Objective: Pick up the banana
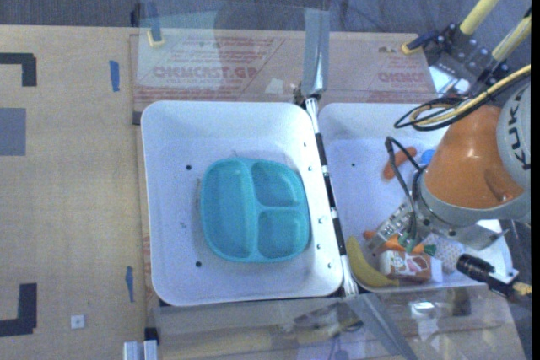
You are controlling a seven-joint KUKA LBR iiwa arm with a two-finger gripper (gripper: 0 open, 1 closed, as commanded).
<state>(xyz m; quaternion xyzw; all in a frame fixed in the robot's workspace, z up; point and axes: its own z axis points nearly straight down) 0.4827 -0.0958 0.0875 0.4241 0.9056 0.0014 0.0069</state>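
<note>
A: Worktop (67,181), tan board, black corner marks and blue tape tabs at its far edge. Two white bins side by side; cardboard sheets beyond them.

B: Item one?

A: Banana (364,268). Yellow, curved, lying in the right bin (359,152), near corner, against the wall shared with the left bin (169,147). Just beside the hand (407,236), on the side toward that wall and a little nearer the camera.

B: Hand?

A: Low over the right bin's clutter, under the orange band. Whether it is open or closed, I cannot tell; the wrist hides most of it. Nothing yellow shows in it, so I judge the banana not yet taken.

B: Neighbours?

A: Small packet (411,266), red and white, touching or nearly touching the banana's end, right below the hand. Orange piece (391,164) and blue piece (426,156) beyond the hand, well apart from the banana. Teal tray (256,209), three compartments, in the left bin.

B: Handling note?

A: Judgement only: shift toward the shared wall, centre over the banana's middle, set the grip across its short width, descend straight. Risks: catching the packet instead, or striking the bin wall, since the fruit hugs the corner.

B: Writing?

A: Left cardboard (211,72), red print, appears to read "CHEMCAST GP". Right cardboard carries a similar red line, partly cut off. White letters on the arm by the frame edge, incomplete. Packet print too small to read.
</note>
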